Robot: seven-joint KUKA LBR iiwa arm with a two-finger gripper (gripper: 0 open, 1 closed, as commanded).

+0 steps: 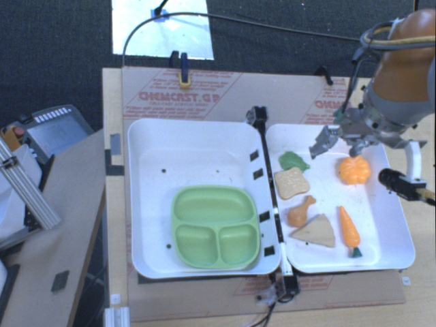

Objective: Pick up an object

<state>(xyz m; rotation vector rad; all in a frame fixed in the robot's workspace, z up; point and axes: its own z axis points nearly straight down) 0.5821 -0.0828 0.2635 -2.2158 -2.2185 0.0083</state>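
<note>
The right bin holds an orange pumpkin, a green leaf, a slice of bread, a brown drumstick, a tan wedge and a carrot. My gripper hangs over the far part of this bin, just above and left of the pumpkin and to the right of the leaf. It stands open with nothing between its fingers. One finger points down to the left.
The left bin holds a green divided plate. A black clip strip runs along the seam between the bins. A black part sticks in over the right bin's right rim. A wooden table stands at left.
</note>
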